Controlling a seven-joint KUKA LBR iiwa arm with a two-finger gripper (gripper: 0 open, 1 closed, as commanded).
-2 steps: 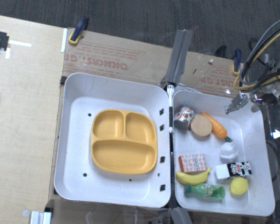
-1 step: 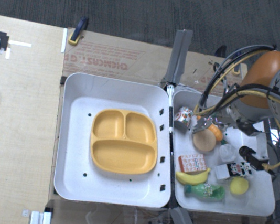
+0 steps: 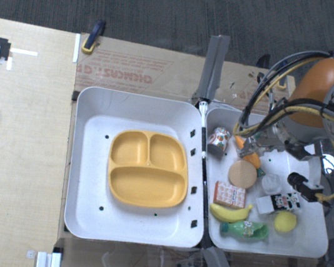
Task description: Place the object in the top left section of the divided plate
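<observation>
Divided plate [image 3: 146, 176]: yellow, seated centrally in left white bin [image 3: 85, 167], well left of the gripper [image 3: 250, 145]. Right bin [image 3: 311, 239] holds banana [image 3: 230, 212], lemon [image 3: 285, 222], carton [image 3: 230, 195]. Bench [image 3: 20, 137] is pale wood. Finger state: cannot tell.

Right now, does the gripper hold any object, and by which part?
It cannot be told: the gripper is low over the right bin, beside an orange object, with its tip hidden by cables.
</observation>
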